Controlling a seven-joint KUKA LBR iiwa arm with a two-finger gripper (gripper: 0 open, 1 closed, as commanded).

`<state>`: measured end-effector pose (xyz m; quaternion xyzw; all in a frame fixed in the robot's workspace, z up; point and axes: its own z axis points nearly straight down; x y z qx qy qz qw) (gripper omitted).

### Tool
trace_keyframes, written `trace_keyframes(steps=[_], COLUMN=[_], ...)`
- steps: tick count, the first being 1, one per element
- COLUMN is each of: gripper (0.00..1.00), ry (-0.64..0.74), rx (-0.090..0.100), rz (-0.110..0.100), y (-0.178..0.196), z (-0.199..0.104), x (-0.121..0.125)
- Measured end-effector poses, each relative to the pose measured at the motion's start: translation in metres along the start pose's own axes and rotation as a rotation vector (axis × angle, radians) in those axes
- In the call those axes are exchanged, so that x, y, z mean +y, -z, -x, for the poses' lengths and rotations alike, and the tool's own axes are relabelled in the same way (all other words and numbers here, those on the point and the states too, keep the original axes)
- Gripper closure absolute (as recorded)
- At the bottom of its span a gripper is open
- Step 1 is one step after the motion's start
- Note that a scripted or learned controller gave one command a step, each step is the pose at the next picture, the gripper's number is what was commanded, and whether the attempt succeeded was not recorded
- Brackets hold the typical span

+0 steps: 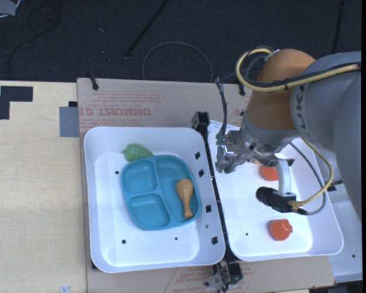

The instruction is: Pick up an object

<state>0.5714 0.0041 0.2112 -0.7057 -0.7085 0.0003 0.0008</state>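
The robot's metal hand (227, 159) hangs low at the left side of the right white plastic bin (244, 240); I cannot tell if it is open. A small round orange toy (269, 173) lies just to its right, nearer than the red one (280, 229)

End effector (229, 157) low over right bin (244, 237), chicken drumstick (185, 196) on blue tray (147, 209)

Arm (329, 96): grey rounded casing, bulky, smooth finish. Orange band (280, 78): domed, glossy, above the wrist. Yellow cable (251, 66): looped over the band; a second yellow run curves past the wrist's right side. Gripper (227, 159): dark metal assembly, silver fittings, black cable rising from it.
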Motion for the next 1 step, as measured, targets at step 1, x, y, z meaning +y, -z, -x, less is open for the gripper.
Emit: trace_keyframes(steps=[1], gripper=[1.0], ry=[0.0], rx=[0.002], rz=[0.0], y=[0.0152], z=[-0.0513], x=[0.0148])
